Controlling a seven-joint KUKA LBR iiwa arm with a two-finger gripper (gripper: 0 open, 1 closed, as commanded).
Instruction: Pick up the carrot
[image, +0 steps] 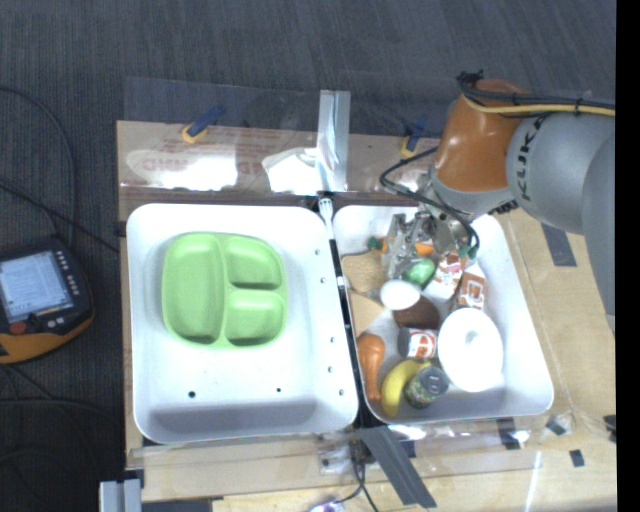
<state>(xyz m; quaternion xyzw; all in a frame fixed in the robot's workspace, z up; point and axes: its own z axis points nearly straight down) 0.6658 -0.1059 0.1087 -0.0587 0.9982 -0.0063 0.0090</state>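
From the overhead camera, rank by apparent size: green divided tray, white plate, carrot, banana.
1. Green divided tray, by far the largest, in the left bin.
2. White plate, in the right bin.
3. Carrot and banana: they look alike in size, and both are partly hidden by clutter, so I won't rank them.

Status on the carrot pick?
Tool low at right bin's far end, among clutter. Carrot untouched at near-left wall, apart from tool. Banana touching it, can beside.
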